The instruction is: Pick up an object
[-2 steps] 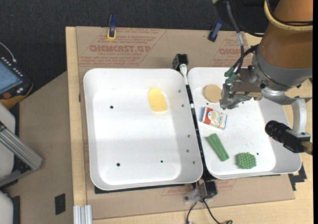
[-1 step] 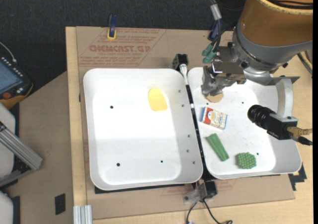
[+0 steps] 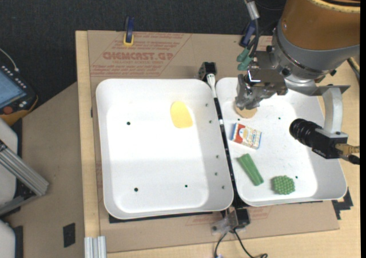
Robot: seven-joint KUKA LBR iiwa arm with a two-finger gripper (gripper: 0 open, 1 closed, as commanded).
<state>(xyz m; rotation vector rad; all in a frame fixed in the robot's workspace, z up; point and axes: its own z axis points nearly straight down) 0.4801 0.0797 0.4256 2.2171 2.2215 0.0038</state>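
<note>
Camera view, gripper [image 3: 247,104] over tan disc [image 3: 247,112]

The left bin [image 3: 114,137] is offering you wide open floor around the yellow piece [image 3: 181,115]. In the right bin [image 3: 326,185], the arm [image 3: 320,34] is crowding the far end, while the small packet [image 3: 246,135], green bar [image 3: 250,169] and green ball [image 3: 283,185] are narrowing passage.

The grey arm [image 3: 320,28] with its orange band reaches in from the right, its claw [image 3: 247,104] pointing straight down, low.
</note>
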